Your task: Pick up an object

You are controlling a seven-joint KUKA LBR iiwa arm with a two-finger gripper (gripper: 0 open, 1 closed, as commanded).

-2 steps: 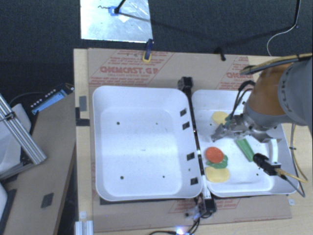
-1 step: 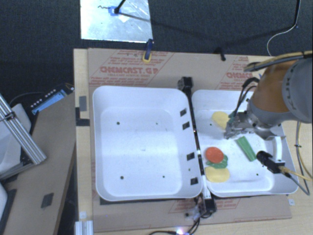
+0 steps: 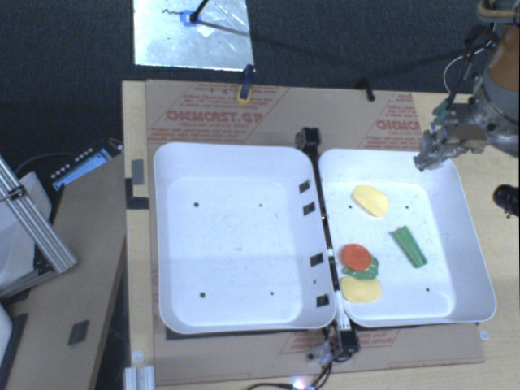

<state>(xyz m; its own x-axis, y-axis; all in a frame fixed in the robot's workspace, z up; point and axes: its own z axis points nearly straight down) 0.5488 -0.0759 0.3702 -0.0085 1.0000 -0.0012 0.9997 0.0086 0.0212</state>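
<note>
The right bin holds several small objects. A pale yellow oval piece lies near its back. A green stick lies slantwise toward the right. A red-orange disc on a green leaf sits near the left wall, with a yellow piece just in front of it. My gripper hangs above the bin's back right corner, apart from all of them, with nothing visible between its fingers.
The left bin stands beside the right one, joined by a black clip strip. Both rest on a cardboard sheet. A shiny metal plate lies behind. Rails and a grey device sit at far left.
</note>
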